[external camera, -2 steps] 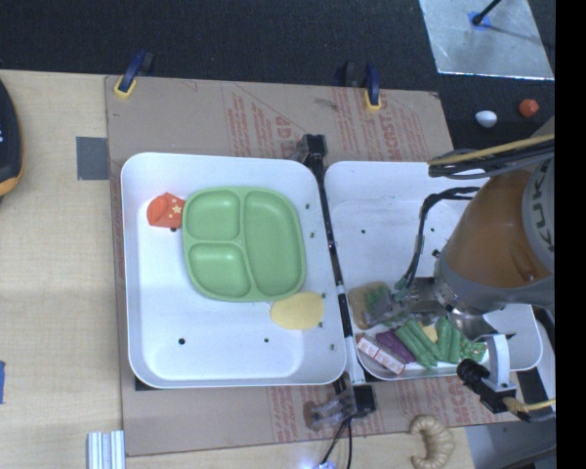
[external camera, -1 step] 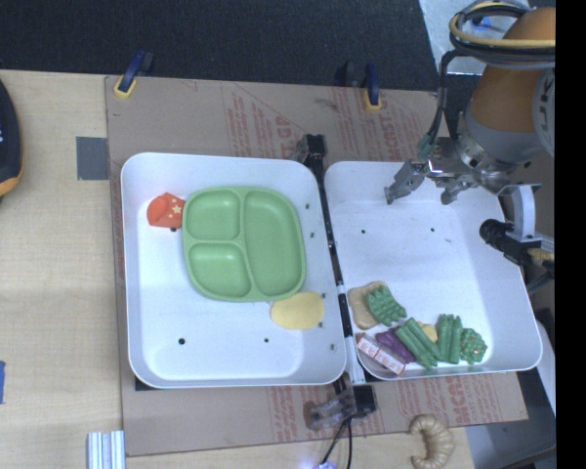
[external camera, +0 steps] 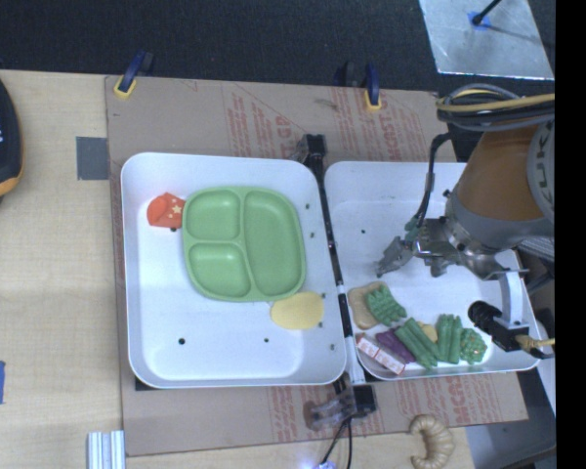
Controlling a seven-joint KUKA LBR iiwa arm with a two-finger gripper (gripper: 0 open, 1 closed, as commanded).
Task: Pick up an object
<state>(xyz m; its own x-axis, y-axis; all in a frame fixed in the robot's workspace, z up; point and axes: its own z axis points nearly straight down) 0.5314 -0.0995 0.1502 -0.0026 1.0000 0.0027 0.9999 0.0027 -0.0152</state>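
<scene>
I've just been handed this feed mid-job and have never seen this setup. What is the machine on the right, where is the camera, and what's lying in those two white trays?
One fixed camera looks down at a slant on a bench. The grey and orange machine is a robot arm reaching in from the right; its gripper hovers above the right bin, with nothing visibly between its fingers. The left bin holds a green divided plate, a red toy touching the plate's left edge, and a yellow piece just below the plate. Toy food is piled in the right bin's near corner: green pieces, a purple piece and others too jumbled to name.
</scene>
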